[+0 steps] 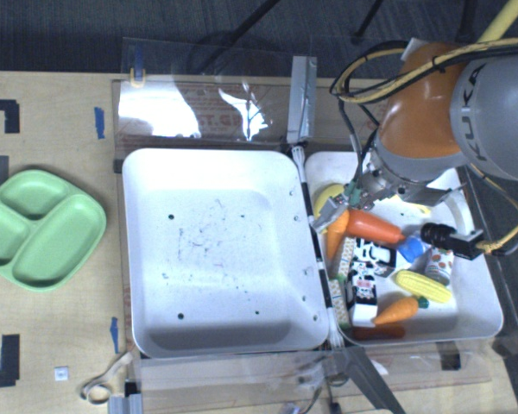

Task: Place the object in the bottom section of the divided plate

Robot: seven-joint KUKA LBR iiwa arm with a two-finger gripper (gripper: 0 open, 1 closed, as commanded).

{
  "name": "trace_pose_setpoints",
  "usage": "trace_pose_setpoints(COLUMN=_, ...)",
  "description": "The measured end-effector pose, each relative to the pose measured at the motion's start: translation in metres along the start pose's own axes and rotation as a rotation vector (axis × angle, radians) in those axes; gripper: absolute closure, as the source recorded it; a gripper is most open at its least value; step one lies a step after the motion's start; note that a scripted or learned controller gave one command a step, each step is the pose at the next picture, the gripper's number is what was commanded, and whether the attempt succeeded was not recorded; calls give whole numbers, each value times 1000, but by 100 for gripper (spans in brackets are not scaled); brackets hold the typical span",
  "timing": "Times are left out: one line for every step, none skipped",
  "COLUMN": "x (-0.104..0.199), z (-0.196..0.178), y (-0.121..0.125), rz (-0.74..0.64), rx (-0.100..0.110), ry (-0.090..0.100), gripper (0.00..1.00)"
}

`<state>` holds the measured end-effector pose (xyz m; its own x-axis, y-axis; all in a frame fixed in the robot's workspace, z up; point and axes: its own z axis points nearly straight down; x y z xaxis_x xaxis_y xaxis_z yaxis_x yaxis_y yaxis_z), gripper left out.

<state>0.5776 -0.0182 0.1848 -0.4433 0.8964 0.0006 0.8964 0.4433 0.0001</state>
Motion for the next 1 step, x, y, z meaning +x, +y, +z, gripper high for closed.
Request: trace_pose_setpoints(x=-24, z=-3, y=7, rz=-71, rx=-3, ry=-3, gripper=0)
